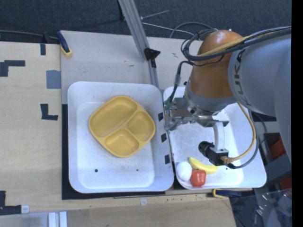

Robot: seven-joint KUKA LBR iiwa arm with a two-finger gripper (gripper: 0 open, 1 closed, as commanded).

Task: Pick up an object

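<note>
Dark carpet lies behind a pale wooden bench [28, 136] that bears two white bins side by side. Over the right bin [251, 171] hangs the big grey arm [265, 74] with its orange band [215, 65], and at its low end the pincer [177, 119] points down near the bin's left wall, at about 10 o'clock in that bin. I cannot tell from up here how the pincer stands, because the arm's own metal parts hide it. Nothing shows inside it. At about 6 o'clock in the right bin three small things sit bunched up against the front wall: a white egg [183, 170], a red pepper [199, 177] just beside it, and a yellow banana [202, 166] lying above both and touching them. A black camera part [210, 151] on the arm hangs just over the banana. Left of the arm, the left bin [85, 176] holds a yellow plate [122, 126] with three parts, lying tilted near the middle. A grey metal pole [135, 22] slants up toward 12 o'clock behind the bins.
</note>
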